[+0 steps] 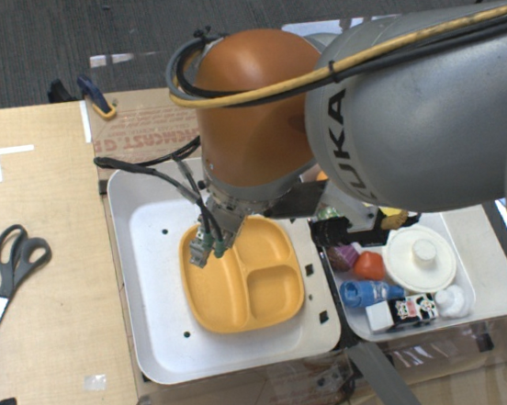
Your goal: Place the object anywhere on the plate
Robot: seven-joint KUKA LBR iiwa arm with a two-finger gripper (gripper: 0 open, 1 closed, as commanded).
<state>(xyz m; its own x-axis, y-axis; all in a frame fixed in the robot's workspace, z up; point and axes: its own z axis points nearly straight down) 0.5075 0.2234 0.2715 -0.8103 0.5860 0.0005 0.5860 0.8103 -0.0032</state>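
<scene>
A yellow divided plate point(245, 281) lies in the left white bin point(153, 284). My gripper point(205, 242) hangs from the big orange wrist over the plate's upper left rim. A small greenish object point(200, 247) shows between its fingertips, just above the plate's long left compartment. The gripper looks shut on it. The arm's grey body covers the upper right of the view and hides the back of the right bin.
The right bin point(489, 305) holds a round white lid point(420, 256), a red piece point(368, 266), a blue bottle point(366, 293) and a white box point(407, 311). Scissors point(12, 266) lie on the wooden bench at left. Cardboard point(146, 128) sits behind the left bin.
</scene>
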